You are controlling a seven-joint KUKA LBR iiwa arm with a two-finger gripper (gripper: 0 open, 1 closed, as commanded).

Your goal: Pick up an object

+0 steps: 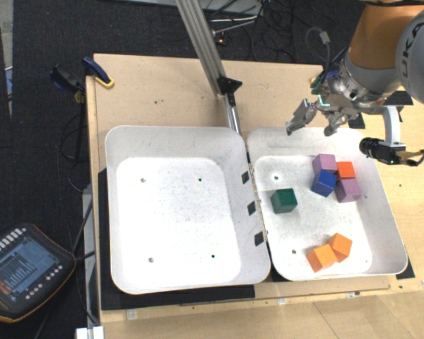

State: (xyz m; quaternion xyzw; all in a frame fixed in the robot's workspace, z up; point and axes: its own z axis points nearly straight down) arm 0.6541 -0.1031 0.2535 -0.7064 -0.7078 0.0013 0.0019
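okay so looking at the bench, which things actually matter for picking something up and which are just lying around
For the job:
gripper, fingers spread
green block
blue block
two purple blocks
three orange blocks
right bin

Lying about:
left bin
blue clamp
handheld controller

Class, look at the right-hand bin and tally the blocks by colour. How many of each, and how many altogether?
Purple blocks: 2
Orange blocks: 3
Blue block: 1
Green block: 1
Total: 7, all in the right bin
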